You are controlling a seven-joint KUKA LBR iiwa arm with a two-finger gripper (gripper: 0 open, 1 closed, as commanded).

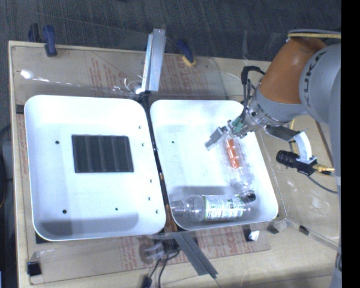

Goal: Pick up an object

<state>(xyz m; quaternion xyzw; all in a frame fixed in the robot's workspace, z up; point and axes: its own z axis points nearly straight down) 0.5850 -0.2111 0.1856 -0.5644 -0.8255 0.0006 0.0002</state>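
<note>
Two clear plastic bottles lie in the right bin (168, 161). One with an orange label (235, 159) lies lengthwise near the bin's right wall. The other, with a pale label (213, 206), lies along the front wall. My gripper (227, 134) hangs over the far end of the orange-labelled bottle, open, with one grey finger (215, 138) sticking out to the left. I cannot tell whether it touches the bottle. The bottle rests on the bin floor.
The left bin (48, 185) holds a dark grey ribbed rectangular pad (102, 153) near its middle. A metal bar (154, 59) stands at the back between the bins. Blue clamps (49, 39) grip the bench's far edge.
</note>
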